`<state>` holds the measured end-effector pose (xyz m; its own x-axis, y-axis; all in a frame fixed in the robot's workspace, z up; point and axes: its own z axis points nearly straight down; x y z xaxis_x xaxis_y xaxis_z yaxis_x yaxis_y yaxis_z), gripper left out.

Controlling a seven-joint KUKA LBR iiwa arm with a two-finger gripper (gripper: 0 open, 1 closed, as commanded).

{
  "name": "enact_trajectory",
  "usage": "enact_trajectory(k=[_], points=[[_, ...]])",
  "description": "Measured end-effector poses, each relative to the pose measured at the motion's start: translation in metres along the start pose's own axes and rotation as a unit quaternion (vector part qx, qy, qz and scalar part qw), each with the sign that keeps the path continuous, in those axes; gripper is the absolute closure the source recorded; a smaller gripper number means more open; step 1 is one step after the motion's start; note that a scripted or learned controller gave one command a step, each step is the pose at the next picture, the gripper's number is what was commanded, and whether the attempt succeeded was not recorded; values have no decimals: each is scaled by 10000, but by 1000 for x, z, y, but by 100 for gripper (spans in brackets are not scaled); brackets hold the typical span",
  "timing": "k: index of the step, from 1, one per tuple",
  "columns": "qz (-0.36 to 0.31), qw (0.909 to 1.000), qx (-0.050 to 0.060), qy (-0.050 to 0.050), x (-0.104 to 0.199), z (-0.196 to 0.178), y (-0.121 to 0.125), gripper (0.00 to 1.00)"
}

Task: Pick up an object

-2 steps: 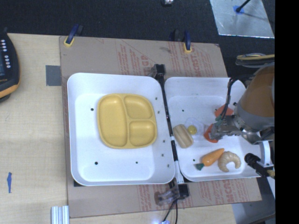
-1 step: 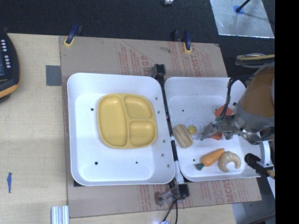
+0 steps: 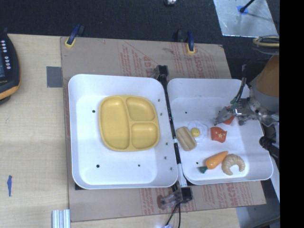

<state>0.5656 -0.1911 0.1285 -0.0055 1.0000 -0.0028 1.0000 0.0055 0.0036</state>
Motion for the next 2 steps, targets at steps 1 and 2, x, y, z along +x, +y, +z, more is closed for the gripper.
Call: enact_trajectory(k=[1, 2], points=[[-3, 10000, 25, 6, -21, 38, 20, 0], [0, 10000, 9, 10, -21, 36, 53, 0]])
